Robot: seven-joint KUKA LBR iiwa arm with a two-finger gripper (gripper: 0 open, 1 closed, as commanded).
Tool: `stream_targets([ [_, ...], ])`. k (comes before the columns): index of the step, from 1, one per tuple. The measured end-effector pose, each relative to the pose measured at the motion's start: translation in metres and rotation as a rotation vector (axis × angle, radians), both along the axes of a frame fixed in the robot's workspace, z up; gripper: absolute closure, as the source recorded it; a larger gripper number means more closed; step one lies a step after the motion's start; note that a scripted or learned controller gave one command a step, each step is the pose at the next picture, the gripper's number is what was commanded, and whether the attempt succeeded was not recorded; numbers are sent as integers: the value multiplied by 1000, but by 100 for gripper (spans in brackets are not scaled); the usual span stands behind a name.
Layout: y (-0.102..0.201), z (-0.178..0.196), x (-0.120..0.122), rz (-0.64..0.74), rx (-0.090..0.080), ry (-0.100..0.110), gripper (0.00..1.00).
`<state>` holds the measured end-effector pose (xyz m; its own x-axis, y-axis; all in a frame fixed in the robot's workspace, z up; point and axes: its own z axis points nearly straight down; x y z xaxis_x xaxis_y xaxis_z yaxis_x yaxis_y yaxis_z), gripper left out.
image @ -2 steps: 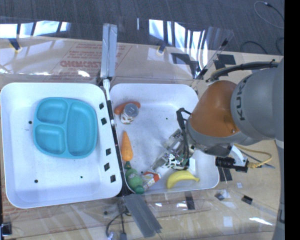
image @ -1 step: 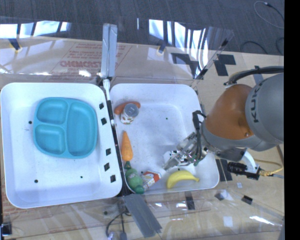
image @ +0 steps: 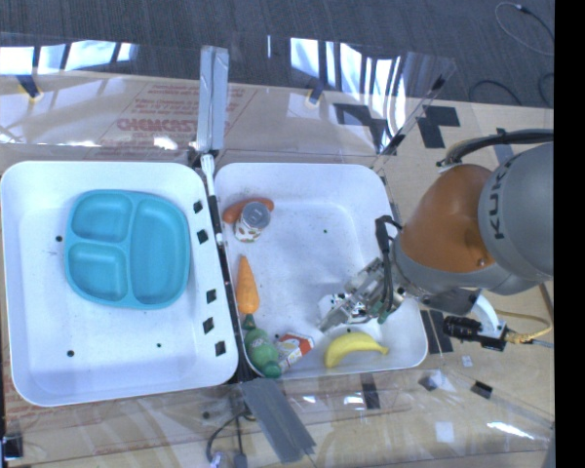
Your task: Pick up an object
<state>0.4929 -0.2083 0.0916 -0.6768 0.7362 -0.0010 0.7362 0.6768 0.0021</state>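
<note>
1. Camera view looks down on a table with two white bins: the left bin carries a blue divided plate, and the right bin holds the loose things.
2. Candidates for the pick all lie in the right bin: a banana at lower centre-right of the frame, a carrot along the bin's left wall, a small can lying on an orange thing near its upper left, and a green item beside a small red-and-white packet at the bottom edge.
3. The arm reaches in from the right, and the tool hangs low in the bin's lower right, just above the banana in the frame. I cannot tell whether it is released or clenched; nothing is seen between its tips.
4. The banana is the nearest thing, so I judge it the likely target.
5. To do it well: centre over the banana's thick middle, close across its narrow width rather than along the curve, and come down fully before closing.
6. Risk: the banana lies close to the bin's lower wall, so a slanted approach could strike the rim or push the fruit against it.
</note>
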Motion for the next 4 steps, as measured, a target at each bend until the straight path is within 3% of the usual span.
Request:
stream_targets([
  [4, 0, 0, 0, 0, 0, 0, 0],
])
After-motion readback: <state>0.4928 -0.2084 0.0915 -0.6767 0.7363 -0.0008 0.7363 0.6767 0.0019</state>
